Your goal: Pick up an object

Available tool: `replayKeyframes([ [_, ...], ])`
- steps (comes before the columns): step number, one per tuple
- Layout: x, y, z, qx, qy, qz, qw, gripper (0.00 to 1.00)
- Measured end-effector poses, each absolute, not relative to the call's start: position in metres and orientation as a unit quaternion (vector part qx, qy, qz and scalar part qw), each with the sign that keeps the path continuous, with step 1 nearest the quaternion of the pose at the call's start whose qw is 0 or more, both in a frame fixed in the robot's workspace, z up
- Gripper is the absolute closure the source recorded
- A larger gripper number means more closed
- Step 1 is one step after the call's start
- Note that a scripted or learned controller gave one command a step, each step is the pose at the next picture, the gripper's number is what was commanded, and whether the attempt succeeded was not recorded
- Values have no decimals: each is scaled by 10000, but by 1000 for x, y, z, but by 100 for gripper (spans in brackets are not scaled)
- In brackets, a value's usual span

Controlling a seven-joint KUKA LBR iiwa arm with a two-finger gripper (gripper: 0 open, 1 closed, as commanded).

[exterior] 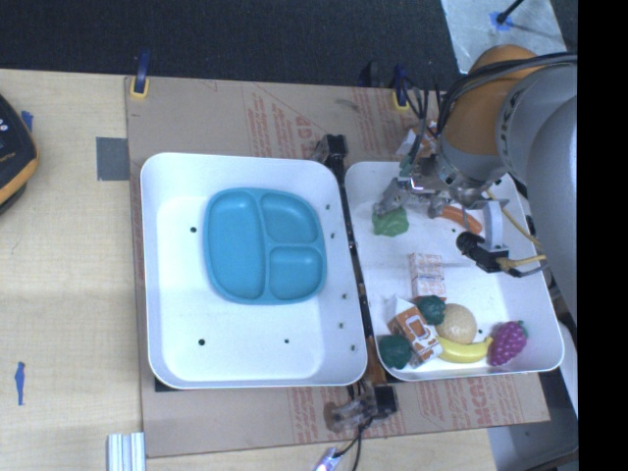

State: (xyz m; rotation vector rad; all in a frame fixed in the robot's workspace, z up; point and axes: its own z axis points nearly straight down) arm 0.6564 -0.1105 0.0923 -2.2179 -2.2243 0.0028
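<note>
Reaching into the far corner of the right bin point(549, 356), hovering the gripper point(397, 196) just above the green toy point(391, 222). Jaws state: cannot tell. Next, probably needing to lower and close around that toy.

Candidate objects all sit in the right bin point(549, 361). Green lumpy piece point(391, 223) near the bin's far-left corner, lying flat, touching or just beside the hand point(395, 196); contact unclear. Orange carrot-like piece point(461, 215) further right, partly hidden under the arm. Small pink-white packet point(427, 274) mid-bin, flat, apart from the rest. Near edge cluster, all touching or close: dark green piece point(395, 349), orange-brown box point(416, 332) tilted, teal piece point(431, 311), beige round item point(457, 322), yellow banana point(463, 351), purple grapes point(507, 342) at the right end.
</note>
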Motion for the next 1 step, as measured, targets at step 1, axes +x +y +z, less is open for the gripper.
replayKeyframes([
  [1, 656, -96, 92, -7051, -7091, 17, 16, 0],
])
